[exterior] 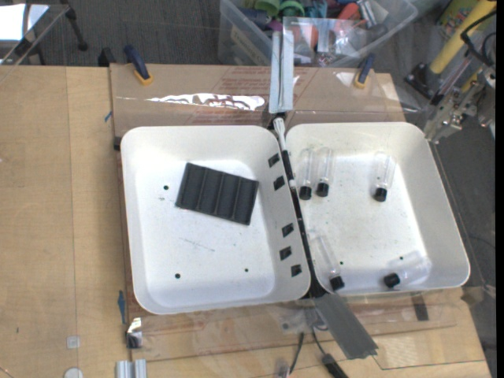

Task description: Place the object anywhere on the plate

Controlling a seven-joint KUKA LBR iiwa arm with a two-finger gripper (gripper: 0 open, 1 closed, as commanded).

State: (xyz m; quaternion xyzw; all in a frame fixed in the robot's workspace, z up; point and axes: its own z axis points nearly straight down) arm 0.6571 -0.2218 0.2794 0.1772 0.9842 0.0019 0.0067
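Black ridged plate (216, 193) (no readable label) lies in left bin (142, 235).

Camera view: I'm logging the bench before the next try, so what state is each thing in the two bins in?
Black ribbed plate: flat in the left bin, slightly askew, nothing on it.
Two clear tubes with black caps: lying side by side, right bin, upper left.
Tube: lying alone, upper right.
Tube: lying near the divider.
Tube: lying in the lower right corner.
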